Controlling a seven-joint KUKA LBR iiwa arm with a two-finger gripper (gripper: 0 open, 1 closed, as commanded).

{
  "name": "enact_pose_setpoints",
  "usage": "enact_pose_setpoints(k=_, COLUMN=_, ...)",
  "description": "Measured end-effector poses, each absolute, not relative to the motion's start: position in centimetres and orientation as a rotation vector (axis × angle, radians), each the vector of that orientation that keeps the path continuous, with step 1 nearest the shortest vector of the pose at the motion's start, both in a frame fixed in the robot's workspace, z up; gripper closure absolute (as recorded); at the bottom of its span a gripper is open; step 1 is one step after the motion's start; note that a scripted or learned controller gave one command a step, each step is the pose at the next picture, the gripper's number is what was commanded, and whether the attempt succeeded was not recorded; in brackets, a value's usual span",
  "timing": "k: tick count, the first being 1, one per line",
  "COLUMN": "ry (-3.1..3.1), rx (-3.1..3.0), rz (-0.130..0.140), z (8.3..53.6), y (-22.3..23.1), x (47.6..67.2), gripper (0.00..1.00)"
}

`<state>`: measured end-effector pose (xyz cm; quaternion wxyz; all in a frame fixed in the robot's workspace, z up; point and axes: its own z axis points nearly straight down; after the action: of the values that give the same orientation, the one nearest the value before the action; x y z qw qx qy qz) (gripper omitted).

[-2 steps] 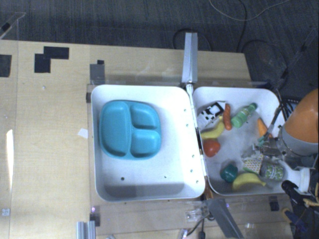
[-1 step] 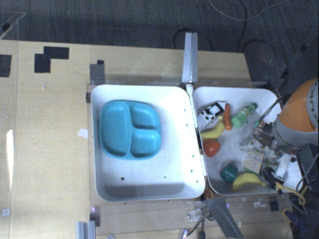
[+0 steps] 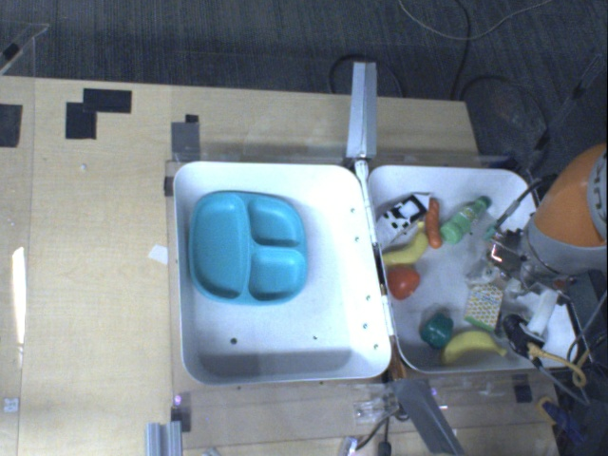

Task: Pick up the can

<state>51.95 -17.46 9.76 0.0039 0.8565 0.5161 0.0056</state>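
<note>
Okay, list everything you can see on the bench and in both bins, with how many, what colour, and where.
Left bin: one, white, left of the right bin.
Divided plate: one, blue, in the left bin.
Right bin: one, white.
Black-and-white item: one, right bin, far left.
Carrot-like stick: one, orange, beside it.
Bottle: one, green, far middle.
Bananas: two, yellow, left side and near edge.
Tomato-like ball: one, red, left side.
Can: one, teal, near edge.
Patterned packet: one, pale, under the arm.
Gripper: one, grey, over the right bin's right side.

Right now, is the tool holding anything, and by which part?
Cannot be told. The tool hangs over the right bin above a patterned packet; no grip shows.
</note>
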Motion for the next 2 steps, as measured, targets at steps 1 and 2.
enact_pose_setpoints(k=1, ry=1.655, rx=2.669, rz=0.002, z=20.6, y=-11.0, x=52.9, gripper=1.0)
enact_pose_setpoints(k=2, ry=1.642, rx=2.678, rz=0.001, z=13.1, y=-15.7, x=48.8, gripper=1.0)
